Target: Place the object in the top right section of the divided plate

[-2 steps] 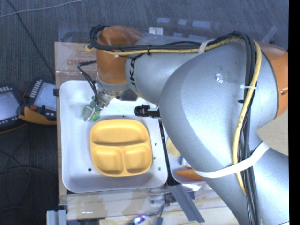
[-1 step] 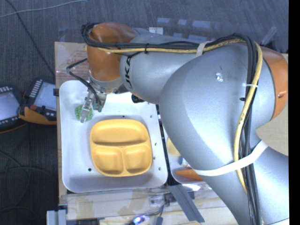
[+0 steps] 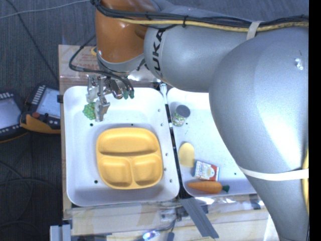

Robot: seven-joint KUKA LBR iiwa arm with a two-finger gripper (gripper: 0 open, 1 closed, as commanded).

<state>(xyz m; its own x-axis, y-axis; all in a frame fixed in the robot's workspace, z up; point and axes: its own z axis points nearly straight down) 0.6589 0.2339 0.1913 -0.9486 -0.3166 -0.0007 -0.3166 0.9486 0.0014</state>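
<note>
The two-finger gripper (image 3: 100, 104) is clenched on a small green grape bunch (image 3: 90, 110), above the yellow divided plastic plate (image 3: 130, 157). Grip looks thin, so obj. may slip out.

Dark grey carpet (image 3: 30, 185) covers the floor around the surface (image 3: 75, 54), whose pale wooden edge shows at the upper left. A thin cable (image 3: 35, 46) trails across the carpet, and a handheld controller (image 3: 42, 109) with a lit screen lies at the left.
</note>
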